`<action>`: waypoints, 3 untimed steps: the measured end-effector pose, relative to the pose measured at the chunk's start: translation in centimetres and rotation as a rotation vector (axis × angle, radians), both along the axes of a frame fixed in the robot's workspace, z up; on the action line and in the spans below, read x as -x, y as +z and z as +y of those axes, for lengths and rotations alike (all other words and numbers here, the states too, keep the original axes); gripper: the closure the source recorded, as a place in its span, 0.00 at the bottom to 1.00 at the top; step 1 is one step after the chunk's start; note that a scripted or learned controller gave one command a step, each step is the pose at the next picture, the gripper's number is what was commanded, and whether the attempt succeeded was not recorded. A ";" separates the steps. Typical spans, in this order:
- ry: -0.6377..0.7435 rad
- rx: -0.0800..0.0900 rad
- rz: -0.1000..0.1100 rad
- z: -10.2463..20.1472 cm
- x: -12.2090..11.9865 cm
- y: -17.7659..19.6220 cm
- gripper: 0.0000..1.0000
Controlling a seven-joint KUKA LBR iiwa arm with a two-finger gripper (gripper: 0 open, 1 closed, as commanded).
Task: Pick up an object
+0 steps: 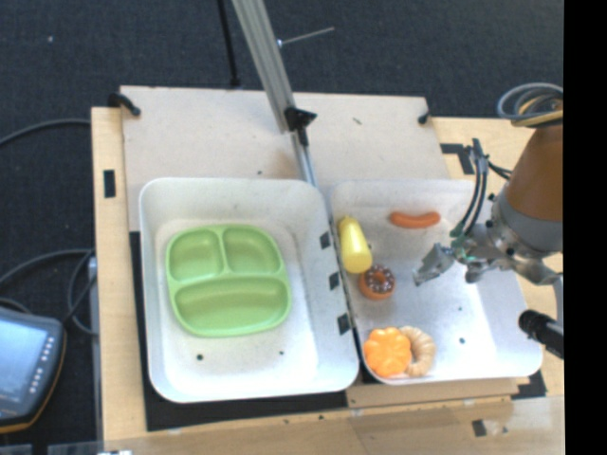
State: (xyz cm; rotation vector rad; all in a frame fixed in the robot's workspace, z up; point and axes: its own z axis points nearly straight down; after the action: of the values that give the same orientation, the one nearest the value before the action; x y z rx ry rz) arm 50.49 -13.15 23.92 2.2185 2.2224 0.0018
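Four loose objects lie in the right bin (pixel 493 339), any of which could serve the task. A yellow banana (pixel 354 245) rests against the bin's left wall, near its far end. Just beside it, toward the near edge of the tabletop (pixel 237 136), sits a small brown doughnut (pixel 377 282) with a reddish centre. A red sausage (pixel 414 219) lies close to the bin's far wall, apart from the others. At the near left corner of the bin, an orange fruit (pixel 387 351) touches a pale ring-shaped pastry (pixel 421 347) on its right.

The gripper (pixel 438 262) hangs over the middle of the right bin, to the right of the doughnut and clear of it. No object is seen between the jaws; whether they are spread or pressed together cannot be told at this sharpness. The grey arm (pixel 536 197), with its orange band, enters from the right side of the tabletop.

The left bin (pixel 237 363) holds a green divided plate (pixel 228 280), lying flat left of centre, with three compartments. A metal post (pixel 270 60) rises at a slant from the far edge between the two bins.
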 end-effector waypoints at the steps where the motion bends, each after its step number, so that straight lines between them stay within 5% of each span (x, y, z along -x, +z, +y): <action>1: -0.003 0.001 0.000 0.0 1.5 -13.9 0.00; 2: 0.007 -0.002 -0.008 7.7 1.2 -3.4 0.00; 3: -0.007 0.003 0.002 0.0 -0.7 -14.1 0.00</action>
State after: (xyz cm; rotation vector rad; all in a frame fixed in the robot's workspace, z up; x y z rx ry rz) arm 51.21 -13.19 9.81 2.2257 2.2143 -0.0028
